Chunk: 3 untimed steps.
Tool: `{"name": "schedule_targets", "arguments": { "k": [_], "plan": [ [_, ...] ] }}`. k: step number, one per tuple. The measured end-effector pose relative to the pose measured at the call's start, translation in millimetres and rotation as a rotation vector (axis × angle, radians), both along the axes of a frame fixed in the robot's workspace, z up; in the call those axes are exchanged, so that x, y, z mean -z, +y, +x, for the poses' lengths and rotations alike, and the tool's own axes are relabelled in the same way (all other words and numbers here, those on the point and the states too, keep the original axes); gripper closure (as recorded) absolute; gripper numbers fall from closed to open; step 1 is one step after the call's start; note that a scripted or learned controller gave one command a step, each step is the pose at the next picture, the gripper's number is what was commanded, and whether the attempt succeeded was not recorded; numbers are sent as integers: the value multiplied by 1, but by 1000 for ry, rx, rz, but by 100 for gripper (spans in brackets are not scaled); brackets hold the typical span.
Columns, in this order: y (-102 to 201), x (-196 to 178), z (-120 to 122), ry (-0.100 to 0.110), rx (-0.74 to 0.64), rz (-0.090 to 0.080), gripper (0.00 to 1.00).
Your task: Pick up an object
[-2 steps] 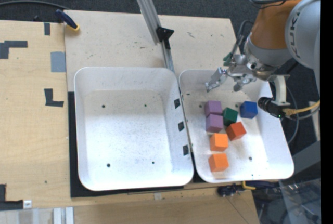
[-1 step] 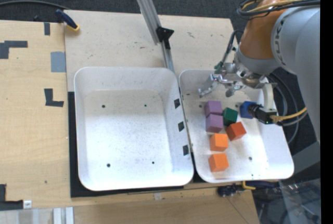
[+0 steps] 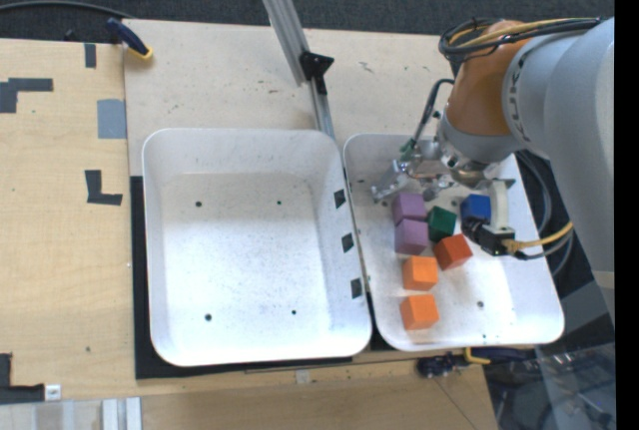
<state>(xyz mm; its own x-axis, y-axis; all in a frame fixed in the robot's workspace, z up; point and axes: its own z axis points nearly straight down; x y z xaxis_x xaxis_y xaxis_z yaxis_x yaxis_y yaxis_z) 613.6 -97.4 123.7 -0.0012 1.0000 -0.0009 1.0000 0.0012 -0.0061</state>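
A pale wooden tabletop [image 3: 220,79] carries two shallow white plastic bins side by side. The left white bin [image 3: 160,248] holds nothing but a few dark specks on its floor. The right white bin [image 3: 529,313] holds a cluster of small foam cubes, and the grey arm with its orange band [image 3: 479,99] reaches over that bin's far edge from the right.

The hand [image 3: 424,174] hangs low over the far part of the right bin, just above the cluster. How far it is open cannot be told, nor whether it has hold of anything; the metal parts and cables at the wrist hide that.

The cubes lie as follows. An upper purple foam cube [image 3: 408,209] sits just below the hand, toward the bin's left wall, and a lower purple foam cube [image 3: 411,236] touches it on the near side. A dark green foam cube [image 3: 441,221] lies just beside both, toward the bin's right edge. A blue foam cube [image 3: 476,208] lies further right, close to the arm's black cable fitting [image 3: 491,238]. A red-orange foam cube [image 3: 454,251] sits tilted just nearer than the green one. An upper orange foam cube [image 3: 420,271] lies beside it, and a lower orange foam cube [image 3: 419,311] rests apart, toward the bin's near edge.

A slanted aluminium rail [image 3: 280,4] crosses the tabletop's far edge, ending between the bins
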Motion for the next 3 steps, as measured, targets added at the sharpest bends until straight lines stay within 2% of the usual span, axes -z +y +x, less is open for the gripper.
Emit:
{"name": "schedule_targets", "arguments": {
  "k": [1, 3],
  "plan": [
    [1, -12, 1, -3, -2, 1, 100],
    [4, -103, 1, -10, -1, 1, 100]
  ]
}}
